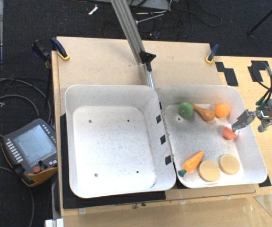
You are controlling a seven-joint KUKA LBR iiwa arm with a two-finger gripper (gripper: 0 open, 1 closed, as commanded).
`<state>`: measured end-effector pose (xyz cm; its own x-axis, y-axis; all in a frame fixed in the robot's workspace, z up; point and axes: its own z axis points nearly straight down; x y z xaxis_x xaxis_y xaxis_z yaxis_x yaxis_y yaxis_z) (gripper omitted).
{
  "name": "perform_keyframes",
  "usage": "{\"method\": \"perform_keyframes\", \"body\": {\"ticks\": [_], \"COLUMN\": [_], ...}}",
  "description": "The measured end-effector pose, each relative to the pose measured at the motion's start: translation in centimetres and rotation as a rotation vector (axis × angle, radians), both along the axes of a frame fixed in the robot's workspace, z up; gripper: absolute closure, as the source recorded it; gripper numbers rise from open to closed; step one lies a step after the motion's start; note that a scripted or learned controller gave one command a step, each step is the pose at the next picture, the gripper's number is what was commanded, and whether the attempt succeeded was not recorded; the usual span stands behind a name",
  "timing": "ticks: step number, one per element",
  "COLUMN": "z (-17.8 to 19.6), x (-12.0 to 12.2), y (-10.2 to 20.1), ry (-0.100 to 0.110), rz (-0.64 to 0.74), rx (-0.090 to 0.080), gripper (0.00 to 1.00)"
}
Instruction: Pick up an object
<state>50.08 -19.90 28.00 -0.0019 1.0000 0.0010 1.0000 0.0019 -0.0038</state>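
Two white bins sit side by side on the counter [126, 60]. All objects are in the right bin [249, 126]: green ball [186, 109] at upper left, tan pear-shaped piece [204, 113] just right of it, orange ball [222, 110] touching or nearly touching that piece, small red piece [229, 134] near the right wall, toy carrot [192, 161] at lower middle, two tan discs [220, 167] side by side at lower right. The left bin [74, 103] shows only dark specks. The gripper [242, 122] comes in from the right edge and sits over the right bin's right side, tip just above and beside the red piece, maybe touching it; can't tell for sure. Can't tell whether the jaws are open or closed, nothing clearly seen between them. A teach pendant [29, 148] lies on the floor left of the counter, with cables around it. A metal pole [129, 25] slants across the counter's back.
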Motion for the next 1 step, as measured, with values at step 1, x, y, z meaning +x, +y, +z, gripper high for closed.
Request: {"method": "perform_keyframes", "body": {"ticks": [1], "z": [0.18], "x": [0.07], "y": [0.01], "ry": [-0.004], "rz": [-0.001], "rx": [-0.001], "gripper": [0.0]}}
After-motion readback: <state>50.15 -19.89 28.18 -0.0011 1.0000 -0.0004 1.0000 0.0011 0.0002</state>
